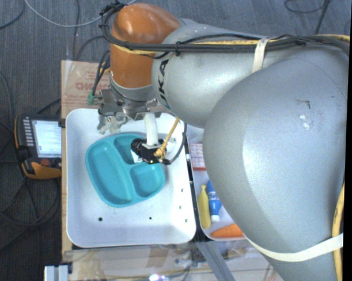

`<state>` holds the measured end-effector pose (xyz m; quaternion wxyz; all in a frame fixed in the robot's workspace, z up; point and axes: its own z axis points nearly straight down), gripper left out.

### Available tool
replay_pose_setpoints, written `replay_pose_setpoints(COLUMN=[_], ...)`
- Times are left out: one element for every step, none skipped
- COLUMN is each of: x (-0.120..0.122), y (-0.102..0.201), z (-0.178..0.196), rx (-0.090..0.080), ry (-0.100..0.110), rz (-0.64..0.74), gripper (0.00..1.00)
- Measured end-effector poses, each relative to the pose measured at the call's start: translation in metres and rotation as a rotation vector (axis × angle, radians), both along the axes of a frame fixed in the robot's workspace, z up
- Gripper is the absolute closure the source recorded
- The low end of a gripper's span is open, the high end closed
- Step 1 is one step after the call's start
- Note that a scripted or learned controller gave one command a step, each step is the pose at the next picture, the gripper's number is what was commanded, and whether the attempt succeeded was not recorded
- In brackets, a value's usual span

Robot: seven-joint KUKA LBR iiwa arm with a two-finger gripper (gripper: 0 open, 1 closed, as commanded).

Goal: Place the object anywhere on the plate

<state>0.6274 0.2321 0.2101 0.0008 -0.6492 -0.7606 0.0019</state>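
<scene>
A teal divided plate [120, 175] lies in the left white bin [161, 223], tilted toward the bin's back. My gripper [109, 123] hangs over the plate's far left rim, under the orange wrist band. I see nothing between the plate and the gripper, and the plate's visible compartments hold nothing. Loose objects lie in the right bin: a yellow one [203, 206], a blue and white one [213, 205] and an orange one [227, 230]. The arm's large grey body hides most of that bin.
A handheld pendant with a lit screen [42, 139] lies on the floor left of the bench. A cardboard sheet [80, 85] sits behind the left bin. The divider [192, 183] between the bins runs just right of the plate.
</scene>
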Motion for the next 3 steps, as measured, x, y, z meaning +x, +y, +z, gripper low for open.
replay_pose_setpoints(x=[0.000,0.000,0.001], y=[-0.001,-0.002,-0.004], z=[0.008,0.016,0.023], rx=[0.000,0.000,-0.001], ry=[0.003,0.006,0.009], rz=[-0.002,-0.004,-0.006], gripper=[1.00,1.00,1.00])
